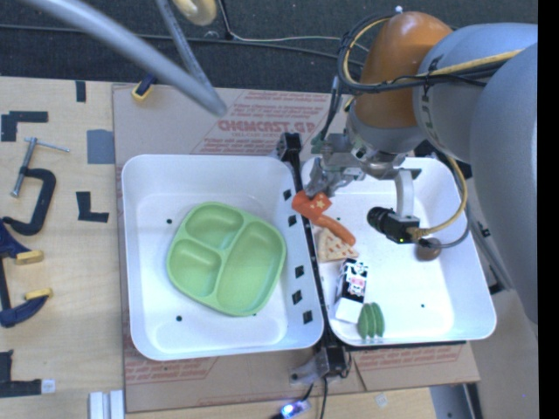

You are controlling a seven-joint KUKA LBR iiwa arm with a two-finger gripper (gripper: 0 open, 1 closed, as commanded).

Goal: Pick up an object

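While the arm [489, 85] leans in over the right bin [454, 312], its jaws [316, 188] sit low at that bin's left wall, right on top of an orange carrot-shaped toy [321, 215]. The upper end of the carrot is directly under the jaws and appears to touch them, but whether they are spread or pinching it is impossible to tell from this slant, since the wrist hardware covers the tips. Along that same left wall, the carrot runs diagonally down toward the bin's middle, and just below it lies a tan wedge-shaped piece [333, 247], touching or nearly touching the carrot's lower end. Below the wedge, further down the wall, comes a small black-and-white carton [353, 288], and beside its lower end, a green leafy-looking toy [371, 319] near the bin's front edge. A black cylindrical part [391, 223] of the wrist assembly hangs over the bin's centre, with a cable looping off it. Across the divider, the left bin [144, 234] carries a green sectioned plate [227, 257], lying flat and well apart from the jaws. Beyond the left bin, out on the counter [61, 243], a clamp [33, 186] rests.
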